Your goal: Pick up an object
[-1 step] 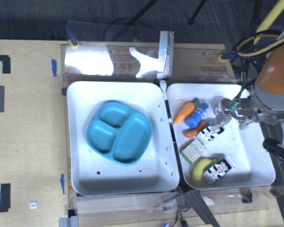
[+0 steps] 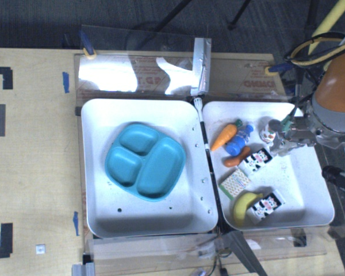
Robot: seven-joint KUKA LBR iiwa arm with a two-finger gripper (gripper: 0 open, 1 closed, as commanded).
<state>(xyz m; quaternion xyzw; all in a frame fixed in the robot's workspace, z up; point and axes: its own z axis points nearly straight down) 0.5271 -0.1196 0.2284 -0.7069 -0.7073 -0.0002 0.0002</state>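
The right bin (image 2: 310,183) holds an orange carrot (image 2: 224,137), a blue bottle-like toy (image 2: 240,142), a small red-orange piece (image 2: 233,161), two black-and-white patterned blocks (image 2: 256,160) (image 2: 267,204), a speckled card-like piece (image 2: 235,182) and a yellow banana (image 2: 244,205). My gripper (image 2: 274,135) hangs over the upper middle of this bin, just right of the blue toy and above the upper patterned block. Nothing shows between its fingers.
The left bin (image 2: 98,119) holds a blue divided plate (image 2: 145,161). A clear plastic wall (image 2: 138,68) and a metal post (image 2: 201,65) stand behind the bins. The arm's orange band (image 2: 336,88) is at the right edge. Tripod legs cross the front.
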